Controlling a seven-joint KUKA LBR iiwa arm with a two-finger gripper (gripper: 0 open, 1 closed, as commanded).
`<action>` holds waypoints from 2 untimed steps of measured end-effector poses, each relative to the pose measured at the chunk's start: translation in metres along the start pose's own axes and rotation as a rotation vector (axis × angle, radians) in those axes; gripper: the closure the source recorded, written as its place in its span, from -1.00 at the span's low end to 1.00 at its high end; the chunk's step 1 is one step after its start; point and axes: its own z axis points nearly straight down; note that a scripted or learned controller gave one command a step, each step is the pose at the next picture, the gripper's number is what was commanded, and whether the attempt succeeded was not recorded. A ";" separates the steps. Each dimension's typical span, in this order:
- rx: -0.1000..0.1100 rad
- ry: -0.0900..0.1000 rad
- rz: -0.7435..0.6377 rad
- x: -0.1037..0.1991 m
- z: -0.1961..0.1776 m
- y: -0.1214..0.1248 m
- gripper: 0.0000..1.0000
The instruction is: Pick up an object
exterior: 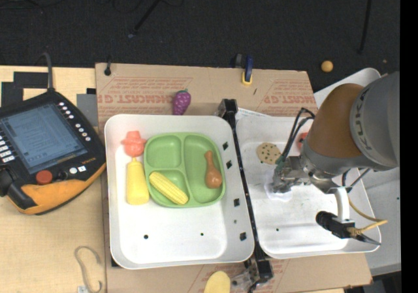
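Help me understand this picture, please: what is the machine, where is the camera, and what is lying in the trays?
One camera looks down at a slant on a bench with two white bins. The grey arm with an orange band reaches in from the right; its claw is lowered into the right bin, near a cookie. I cannot see anything gripped. The left bin holds a green divided plate with toy corn and a drumstick; beside the plate lie a yellow bottle and a pink toy. At far left sits the control tablet.
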 end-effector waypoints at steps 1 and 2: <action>-0.005 -0.001 -0.005 -0.001 -0.063 -0.002 1.00; -0.005 -0.001 -0.006 0.001 -0.105 -0.001 1.00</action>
